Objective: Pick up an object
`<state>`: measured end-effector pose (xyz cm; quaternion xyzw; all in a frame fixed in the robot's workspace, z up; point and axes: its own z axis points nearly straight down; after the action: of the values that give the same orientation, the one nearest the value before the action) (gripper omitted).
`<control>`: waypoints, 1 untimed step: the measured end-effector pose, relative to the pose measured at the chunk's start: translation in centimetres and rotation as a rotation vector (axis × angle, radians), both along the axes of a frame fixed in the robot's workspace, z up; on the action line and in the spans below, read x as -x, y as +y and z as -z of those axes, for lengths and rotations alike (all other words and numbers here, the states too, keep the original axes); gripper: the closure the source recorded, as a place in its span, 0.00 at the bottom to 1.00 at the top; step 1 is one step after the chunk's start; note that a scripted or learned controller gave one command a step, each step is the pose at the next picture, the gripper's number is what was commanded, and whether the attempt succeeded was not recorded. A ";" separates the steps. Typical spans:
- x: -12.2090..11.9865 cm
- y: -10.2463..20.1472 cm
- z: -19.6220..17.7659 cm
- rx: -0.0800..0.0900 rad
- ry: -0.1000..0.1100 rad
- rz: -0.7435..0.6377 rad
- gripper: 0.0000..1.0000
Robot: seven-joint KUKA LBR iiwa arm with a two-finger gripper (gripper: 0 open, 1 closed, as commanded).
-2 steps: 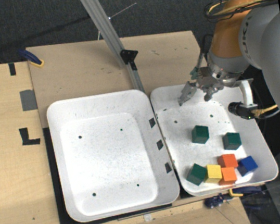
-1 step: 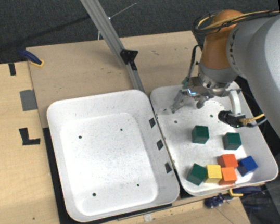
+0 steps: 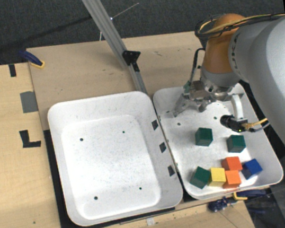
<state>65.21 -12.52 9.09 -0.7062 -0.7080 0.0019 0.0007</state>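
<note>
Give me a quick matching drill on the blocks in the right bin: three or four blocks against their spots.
Blocks:
1. blue block
2. yellow block
3. lone green block

Spots:
A. mid-bin, apart from the others
B. near edge, between a green and an orange block
C. near right corner, right of the orange blocks

Pairs: 1-C, 2-B, 3-A

Grey arm (image 3: 267, 53) — orange band (image 3: 218, 53), black cables w/ yellow.

even light, slightly soft focus
</note>
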 end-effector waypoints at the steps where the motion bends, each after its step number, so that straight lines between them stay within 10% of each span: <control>1: -0.1 0.1 -1.1 0.000 -0.001 -0.002 1.00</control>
<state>65.26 -12.43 10.18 -0.7057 -0.7085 0.0016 0.0003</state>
